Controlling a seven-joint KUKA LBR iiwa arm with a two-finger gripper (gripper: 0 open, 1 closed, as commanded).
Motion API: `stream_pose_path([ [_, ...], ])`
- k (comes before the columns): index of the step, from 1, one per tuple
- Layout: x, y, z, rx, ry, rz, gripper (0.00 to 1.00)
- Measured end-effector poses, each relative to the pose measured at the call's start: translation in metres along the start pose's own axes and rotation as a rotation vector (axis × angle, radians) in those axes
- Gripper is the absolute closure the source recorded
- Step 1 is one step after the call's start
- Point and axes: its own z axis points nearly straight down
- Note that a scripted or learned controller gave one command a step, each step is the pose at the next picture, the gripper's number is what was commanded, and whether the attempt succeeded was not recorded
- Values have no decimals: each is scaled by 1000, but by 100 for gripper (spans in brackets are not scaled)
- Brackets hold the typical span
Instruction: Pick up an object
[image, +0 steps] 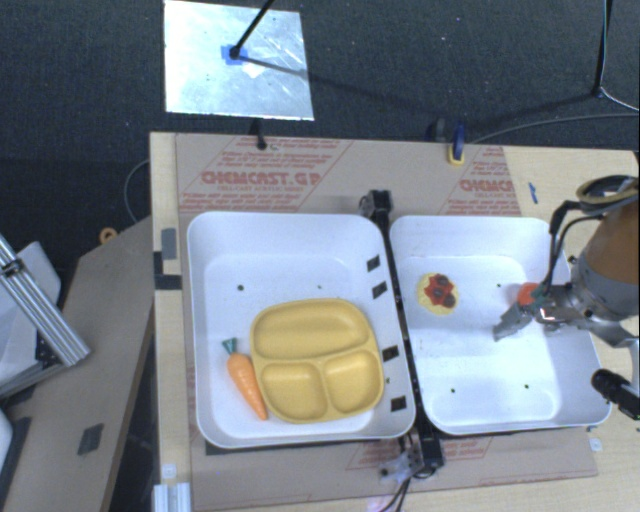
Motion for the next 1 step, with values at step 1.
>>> stream_pose_path([
  [1,-2,0,62,0,0,0,0],
])
